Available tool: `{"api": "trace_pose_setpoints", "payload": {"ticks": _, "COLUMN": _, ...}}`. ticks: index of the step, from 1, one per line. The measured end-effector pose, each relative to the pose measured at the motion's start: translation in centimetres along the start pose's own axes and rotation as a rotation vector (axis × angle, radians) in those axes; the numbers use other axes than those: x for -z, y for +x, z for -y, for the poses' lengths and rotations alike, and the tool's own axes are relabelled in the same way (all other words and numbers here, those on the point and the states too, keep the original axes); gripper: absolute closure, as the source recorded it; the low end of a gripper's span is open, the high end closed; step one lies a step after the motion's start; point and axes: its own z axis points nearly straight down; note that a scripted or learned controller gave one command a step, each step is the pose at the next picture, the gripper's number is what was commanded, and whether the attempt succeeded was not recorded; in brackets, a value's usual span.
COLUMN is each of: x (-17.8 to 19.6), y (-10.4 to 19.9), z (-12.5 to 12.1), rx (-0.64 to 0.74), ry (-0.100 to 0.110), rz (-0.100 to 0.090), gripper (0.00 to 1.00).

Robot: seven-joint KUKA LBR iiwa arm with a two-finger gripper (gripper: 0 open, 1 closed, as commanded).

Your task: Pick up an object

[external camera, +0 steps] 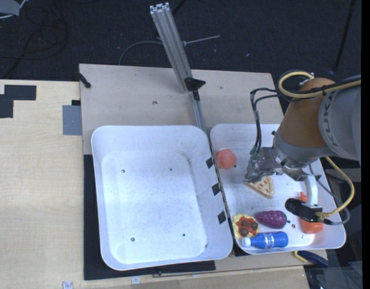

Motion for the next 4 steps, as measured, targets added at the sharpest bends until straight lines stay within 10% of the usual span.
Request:
{"api": "trace_pose_setpoints", "payload": {"ticks": 3, "x": 14.7, "y": 0.6, "z": -1.5, "rx": 0.002, "ry": -0.005, "rz": 0.0, "gripper": 1.0}}
{"api": "trace_pose_setpoints", "payload": {"ticks": 4, "x": 12.8, "y": 5.2, "z": -0.1, "rx": 0.005, "ry": 0.001, "rz": -0.001, "gripper": 1.0}}
